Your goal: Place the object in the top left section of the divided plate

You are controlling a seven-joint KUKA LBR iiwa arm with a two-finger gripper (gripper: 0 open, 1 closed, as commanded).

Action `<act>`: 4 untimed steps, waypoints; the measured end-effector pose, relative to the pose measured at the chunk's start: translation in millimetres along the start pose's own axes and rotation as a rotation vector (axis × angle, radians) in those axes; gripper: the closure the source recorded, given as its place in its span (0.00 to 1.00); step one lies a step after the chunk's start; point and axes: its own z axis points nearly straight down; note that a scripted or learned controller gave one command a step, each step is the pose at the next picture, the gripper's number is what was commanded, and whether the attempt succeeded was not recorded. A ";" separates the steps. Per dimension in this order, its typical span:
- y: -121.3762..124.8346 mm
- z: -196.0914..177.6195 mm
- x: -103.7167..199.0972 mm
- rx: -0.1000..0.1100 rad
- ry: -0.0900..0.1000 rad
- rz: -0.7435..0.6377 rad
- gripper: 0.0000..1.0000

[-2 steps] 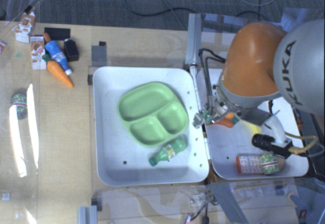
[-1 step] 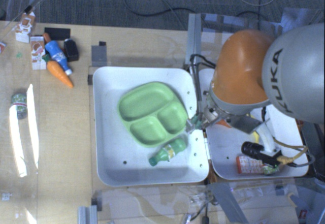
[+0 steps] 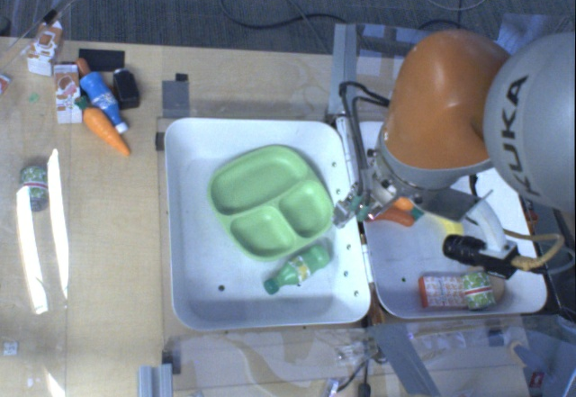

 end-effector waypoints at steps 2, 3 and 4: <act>13.3 -8.5 -6.8 -0.001 -0.001 -0.214 0.00; 76.7 -50.4 -29.4 -0.002 -0.001 -0.208 0.00; 95.9 -70.9 -49.6 -0.003 -0.002 -0.241 0.00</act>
